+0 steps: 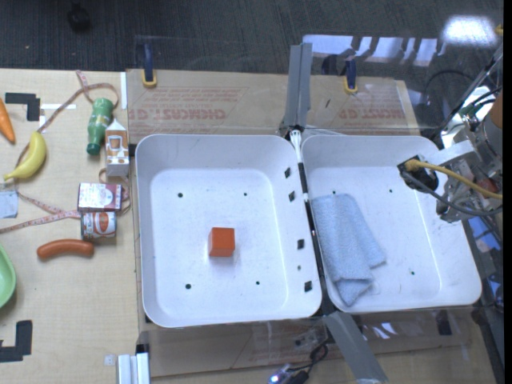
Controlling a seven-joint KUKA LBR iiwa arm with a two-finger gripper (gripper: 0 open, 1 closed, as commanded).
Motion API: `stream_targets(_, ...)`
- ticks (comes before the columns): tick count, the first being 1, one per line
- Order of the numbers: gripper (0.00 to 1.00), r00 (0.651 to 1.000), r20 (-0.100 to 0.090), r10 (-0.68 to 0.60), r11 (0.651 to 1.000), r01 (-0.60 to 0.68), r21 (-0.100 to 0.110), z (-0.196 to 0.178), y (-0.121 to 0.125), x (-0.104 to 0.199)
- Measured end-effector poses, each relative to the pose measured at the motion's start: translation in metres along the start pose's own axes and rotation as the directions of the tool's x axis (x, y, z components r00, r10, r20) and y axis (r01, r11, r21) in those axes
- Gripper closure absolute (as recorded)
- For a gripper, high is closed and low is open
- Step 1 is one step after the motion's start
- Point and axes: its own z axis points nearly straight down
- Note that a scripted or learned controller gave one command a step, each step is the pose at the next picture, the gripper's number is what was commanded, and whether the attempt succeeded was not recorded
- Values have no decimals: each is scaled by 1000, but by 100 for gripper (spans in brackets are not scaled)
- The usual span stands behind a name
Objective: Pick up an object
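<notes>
An orange-red cube point(222, 242) sits on the floor of the left bin point(160, 214), a little below its middle. A grey-blue folded cloth point(346, 246) lies against the left wall of the right bin point(416, 254). My gripper point(450, 206) hangs over the right bin's right rim, well away from the cloth and far from the cube. Nothing is seen held in it.
Left of the bins the bench bears a banana point(29, 157), a carrot point(6, 122), a green bottle point(99, 122), a small carton point(117, 151), a box point(100, 196), a can point(99, 225), a sausage point(66, 250) and a green plate point(5, 277).
</notes>
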Motion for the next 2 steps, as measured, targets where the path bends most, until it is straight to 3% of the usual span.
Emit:
stream_targets(1, 100, 1000, 1, -9, 1000, 9, 0, 19, -17, 30)
stream_targets(2, 100, 1000, 2, 3, 1000, -3, 1, 30, 3, 24)
